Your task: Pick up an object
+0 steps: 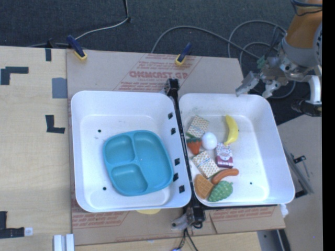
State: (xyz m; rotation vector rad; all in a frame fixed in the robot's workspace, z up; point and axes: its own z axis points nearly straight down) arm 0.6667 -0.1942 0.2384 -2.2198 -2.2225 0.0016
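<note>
fingers [257,86] apparently spread | above right bin's [272,145] far rim | arm [304,25] angled down-left

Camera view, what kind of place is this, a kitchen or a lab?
Probably a robot lab bench for grasping trials: two white bins clamped on cardboard, toy food such as a banana, and the arm's gripper over the right bin's far rim.

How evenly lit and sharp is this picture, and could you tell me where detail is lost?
Camera view: lighting is soft and even, with faint shadows under the banana and blue plate; the white bins look bright, nearly washed out; the hand at upper right is slightly blurred, its finger detail unclear; the small toys are soft at this resolution.
</note>
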